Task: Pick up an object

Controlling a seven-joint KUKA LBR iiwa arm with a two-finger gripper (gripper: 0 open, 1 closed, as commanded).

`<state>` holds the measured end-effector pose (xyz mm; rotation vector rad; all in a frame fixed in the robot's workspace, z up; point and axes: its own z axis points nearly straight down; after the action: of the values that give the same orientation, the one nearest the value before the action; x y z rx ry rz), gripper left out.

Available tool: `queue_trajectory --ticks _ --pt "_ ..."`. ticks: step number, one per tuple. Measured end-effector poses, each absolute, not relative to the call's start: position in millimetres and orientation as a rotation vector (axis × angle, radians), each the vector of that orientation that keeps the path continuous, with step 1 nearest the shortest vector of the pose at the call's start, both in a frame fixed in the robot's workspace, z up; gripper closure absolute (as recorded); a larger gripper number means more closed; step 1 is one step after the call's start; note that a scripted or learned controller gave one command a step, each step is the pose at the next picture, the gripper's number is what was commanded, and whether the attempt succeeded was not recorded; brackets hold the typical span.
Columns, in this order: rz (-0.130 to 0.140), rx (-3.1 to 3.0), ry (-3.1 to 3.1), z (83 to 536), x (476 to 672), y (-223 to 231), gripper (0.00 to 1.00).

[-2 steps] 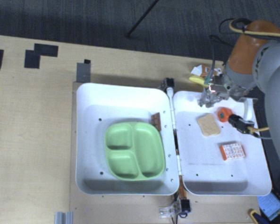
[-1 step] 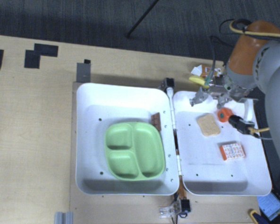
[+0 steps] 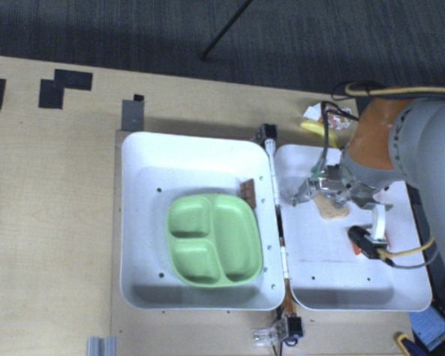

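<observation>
My gripper (image 3: 326,186) hangs low over the back left part of the right bin (image 3: 351,290). A small tan object (image 3: 332,211) lies on the bin floor just in front of it, partly hidden by the wrist. In the left bin (image 3: 142,206) a green divided plate (image 3: 213,239) lies flat. A small brown piece (image 3: 247,190) rests against the plate's back right corner, near the wall between the bins.
The arm's grey body and orange band (image 3: 375,134) cover the back right of the right bin. A yellow and white item (image 3: 314,123) lies on the bench behind that bin. Black marks (image 3: 63,87) sit on the wooden bench at the far left.
</observation>
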<state>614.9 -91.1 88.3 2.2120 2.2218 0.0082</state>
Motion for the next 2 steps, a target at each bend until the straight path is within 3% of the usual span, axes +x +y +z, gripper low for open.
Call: queue_trajectory --ticks 1,2 --pt "0.013 2.205 2.217 100 617.1 -92 1.00" --pt "0.006 2.211 2.222 215 670.0 -139 1.00"
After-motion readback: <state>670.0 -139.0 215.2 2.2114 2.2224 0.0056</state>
